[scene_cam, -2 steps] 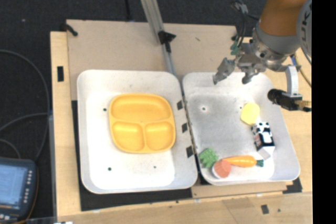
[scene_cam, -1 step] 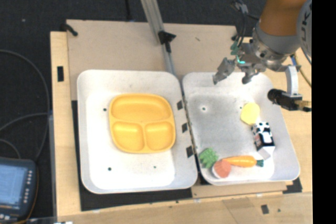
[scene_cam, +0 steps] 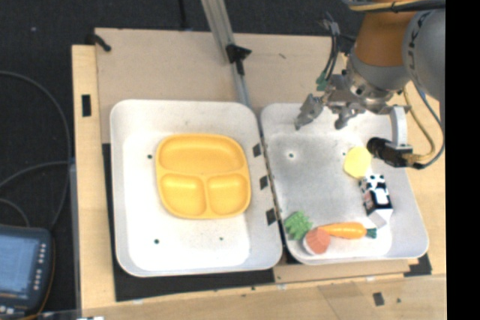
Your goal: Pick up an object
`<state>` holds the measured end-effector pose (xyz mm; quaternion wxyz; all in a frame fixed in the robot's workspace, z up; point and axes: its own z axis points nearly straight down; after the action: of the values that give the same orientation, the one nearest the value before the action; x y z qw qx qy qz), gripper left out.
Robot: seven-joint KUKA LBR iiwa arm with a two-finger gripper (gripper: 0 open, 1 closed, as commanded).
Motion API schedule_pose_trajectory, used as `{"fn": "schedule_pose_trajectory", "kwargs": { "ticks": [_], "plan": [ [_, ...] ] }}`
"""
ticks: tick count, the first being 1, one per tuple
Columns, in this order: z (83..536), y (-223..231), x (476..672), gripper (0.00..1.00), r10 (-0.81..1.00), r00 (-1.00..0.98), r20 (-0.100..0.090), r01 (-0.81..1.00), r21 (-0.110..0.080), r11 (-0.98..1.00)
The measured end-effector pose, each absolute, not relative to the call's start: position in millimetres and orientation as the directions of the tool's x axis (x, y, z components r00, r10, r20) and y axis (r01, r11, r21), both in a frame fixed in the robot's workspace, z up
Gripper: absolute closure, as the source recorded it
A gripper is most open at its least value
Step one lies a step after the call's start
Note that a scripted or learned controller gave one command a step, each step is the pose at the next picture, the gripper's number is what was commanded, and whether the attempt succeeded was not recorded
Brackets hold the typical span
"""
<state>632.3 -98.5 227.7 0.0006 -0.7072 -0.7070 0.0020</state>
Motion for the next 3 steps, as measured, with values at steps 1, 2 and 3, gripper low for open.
{"fn": "schedule_pose_trajectory", "kwargs": {
  "ticks": [1,2,3],
  "plan": [
    [185,-100,633.5,0.00,1.000,0.002,-0.002,1.000,-0.004,-0.002],
    [142,-106,636.1,0.00,1.000,0.003,-0.002,1.000,-0.004,-0.003],
    [156,-107,638.0,1.00,1.000,0.006,-0.002,1.000,0.004,-0.006]
  ]
}}
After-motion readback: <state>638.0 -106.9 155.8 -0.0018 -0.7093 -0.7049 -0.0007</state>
